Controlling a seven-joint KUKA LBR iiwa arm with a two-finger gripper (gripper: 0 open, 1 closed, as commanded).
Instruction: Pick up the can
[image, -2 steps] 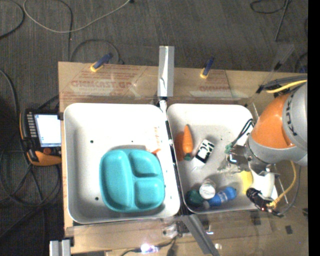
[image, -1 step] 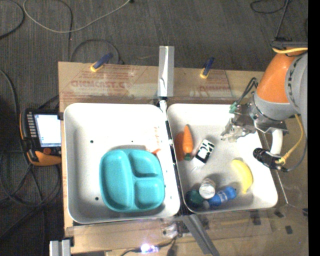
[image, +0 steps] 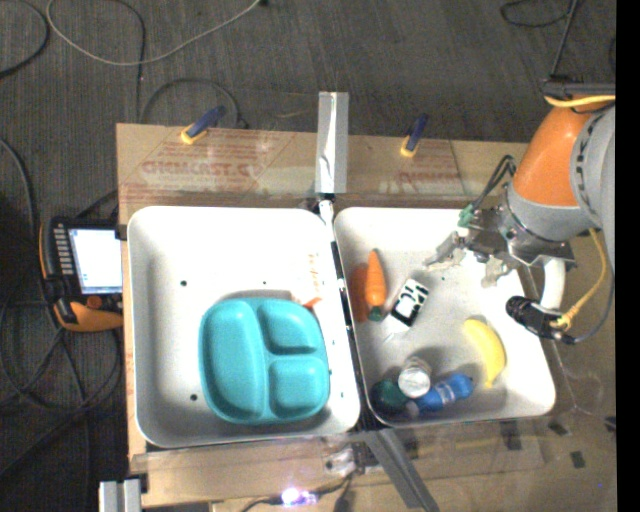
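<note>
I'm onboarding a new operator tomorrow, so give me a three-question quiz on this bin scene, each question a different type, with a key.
1. True or false: the teal tray lies in the same bin as the carrot.
2. Multiple choice: which thing lies nearest the can? A. the carrot B. the blue bottle C. the teal tray
3. Fill in: the gripper hovers over the far part of the ____ bin, as the camera view shows it.

Key: 1. false, the tray is in the left bin and the carrot in the right one. 2. B; the banana lies further off. 3. right.
</note>
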